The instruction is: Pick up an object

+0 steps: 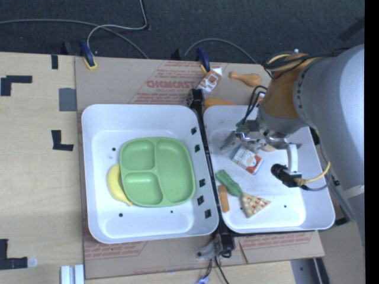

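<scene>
My gripper (249, 139) hangs over the right bin (308, 218), just above the carton (246, 160); I cannot tell how my jaws stand. The pizza slice (254, 205) lies at six o'clock from the carton, the pickle (228, 183) at seven.

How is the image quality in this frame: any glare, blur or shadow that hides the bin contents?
Camera view: lighting is even and soft; the white right bin looks bright but not blown out. The green divided plate and the small white carton are slightly soft. The grey arm looms large, casting faint shadow under the gripper.
</scene>
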